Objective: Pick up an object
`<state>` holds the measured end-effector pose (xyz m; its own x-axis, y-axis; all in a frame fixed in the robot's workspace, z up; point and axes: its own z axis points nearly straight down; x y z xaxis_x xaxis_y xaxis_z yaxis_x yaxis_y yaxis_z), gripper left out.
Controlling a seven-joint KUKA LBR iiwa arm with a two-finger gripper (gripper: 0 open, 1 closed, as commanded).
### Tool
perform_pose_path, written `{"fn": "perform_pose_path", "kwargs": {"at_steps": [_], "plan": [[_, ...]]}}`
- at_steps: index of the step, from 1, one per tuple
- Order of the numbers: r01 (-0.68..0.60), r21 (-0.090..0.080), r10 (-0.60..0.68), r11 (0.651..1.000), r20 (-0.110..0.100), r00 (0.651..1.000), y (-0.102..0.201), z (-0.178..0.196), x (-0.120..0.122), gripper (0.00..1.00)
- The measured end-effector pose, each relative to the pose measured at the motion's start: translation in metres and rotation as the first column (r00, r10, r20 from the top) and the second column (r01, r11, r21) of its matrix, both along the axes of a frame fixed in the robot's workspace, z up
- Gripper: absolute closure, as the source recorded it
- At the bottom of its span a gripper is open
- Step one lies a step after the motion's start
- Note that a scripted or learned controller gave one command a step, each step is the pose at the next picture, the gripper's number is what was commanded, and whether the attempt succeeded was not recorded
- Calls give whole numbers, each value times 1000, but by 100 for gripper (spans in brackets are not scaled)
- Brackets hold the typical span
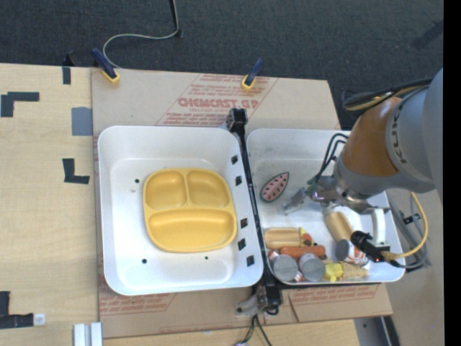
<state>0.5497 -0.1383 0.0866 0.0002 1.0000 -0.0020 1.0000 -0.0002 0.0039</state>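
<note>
The gripper is hovering with fingers apart; the pink slice just beside it risks being nudged away.

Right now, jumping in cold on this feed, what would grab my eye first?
The yellow divided plate lying alone in the left bin stands out most. Next is the grey arm with its orange band reaching into the right bin, its gripper low beside a pink oval piece. A cluster of small objects crowds that bin's front edge.
</note>
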Motion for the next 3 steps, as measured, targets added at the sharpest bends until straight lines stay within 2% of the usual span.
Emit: {"fn": "perform_pose_path", "kwargs": {"at_steps": [1,2,3], "plan": [[-3,1,3,1000,1,1000,35,-1,70,0],[-4,0,4,1000,0,1000,35,9,70,100],[-3,3,3,1000,-4,1000,114,98,61,100]]}}
